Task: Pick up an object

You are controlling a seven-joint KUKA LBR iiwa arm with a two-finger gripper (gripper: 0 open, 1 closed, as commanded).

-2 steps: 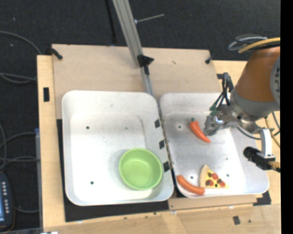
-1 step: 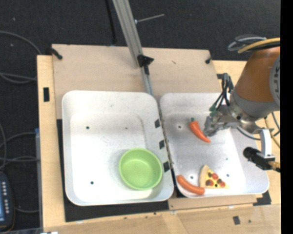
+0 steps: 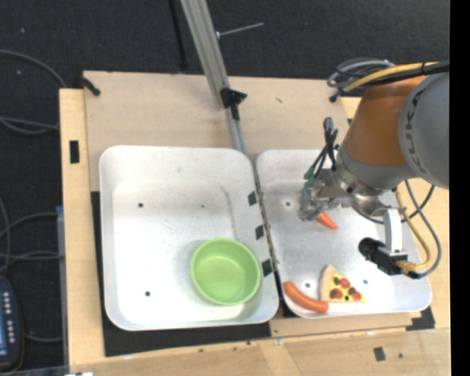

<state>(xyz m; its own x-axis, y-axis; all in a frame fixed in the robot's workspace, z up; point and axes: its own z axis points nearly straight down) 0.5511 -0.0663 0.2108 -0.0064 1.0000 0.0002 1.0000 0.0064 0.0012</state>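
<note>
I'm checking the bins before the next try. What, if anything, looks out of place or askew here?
Nothing looks spilled or damaged. The hot dog lies in the right bin's front corner, riding up on the rim, beside the pizza slice. The green bowl sits upright in the left bin.

You see the arm [image 3: 423,124] as a fat grey barrel with a broad orange band [image 3: 380,135] above the wrist. Yellow and black cables [image 3: 376,73] loop over its top, and thin dark wires run down to the small grey metal gripper [image 3: 312,204]. A white bracket [image 3: 392,229] and a black plug [image 3: 378,255] hang below it
</note>
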